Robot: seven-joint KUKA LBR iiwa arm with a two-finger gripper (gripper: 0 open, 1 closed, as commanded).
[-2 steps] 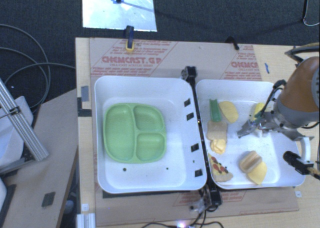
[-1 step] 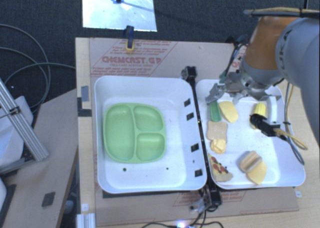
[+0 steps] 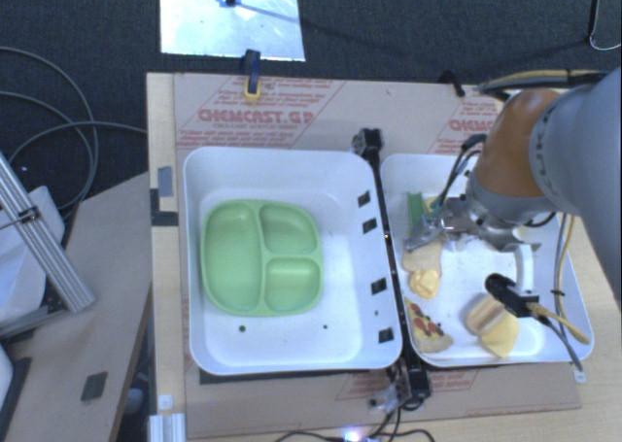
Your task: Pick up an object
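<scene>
Where right bin lies, pale-yellow food piece [image 3: 424, 283]

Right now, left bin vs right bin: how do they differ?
The left bin holds one green divided plate; the right bin holds several small pieces, mostly yellow and tan food-like items. The arm's gripper is over the right bin, none over the left bin. Both are shallow, white, side by side.

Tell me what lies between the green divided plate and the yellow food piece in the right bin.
In the camera view: bare white bin floor, then the bins' black-clipped adjoining walls.
</scene>
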